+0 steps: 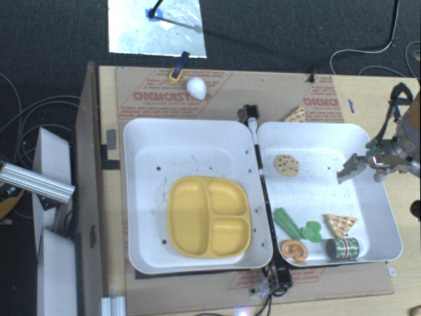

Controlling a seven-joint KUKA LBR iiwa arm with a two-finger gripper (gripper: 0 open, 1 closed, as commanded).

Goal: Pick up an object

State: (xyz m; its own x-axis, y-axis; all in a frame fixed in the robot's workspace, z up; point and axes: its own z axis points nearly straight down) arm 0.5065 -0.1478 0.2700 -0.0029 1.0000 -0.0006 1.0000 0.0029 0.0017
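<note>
The right bin (371, 196) holds a round speckled cookie (286, 164) near its back left. Along its front lie a green toy vegetable (294, 225), an orange pretzel (293, 250), a pizza slice (341, 224) and a small green can (343, 247) on its side. My gripper (348, 169) hangs over the right bin's middle right, tilted down to the left. It is right of the cookie and above the pizza slice, apart from both, with nothing seen in it.
The left bin (148, 157) bears a yellow divided plate (209, 216). Behind the bins on the cardboard lie a white egg (196, 87), a yellow and blue clip (177, 68) and a cracker piece (296, 115). A foil sheet (156, 18) lies on the floor.
</note>
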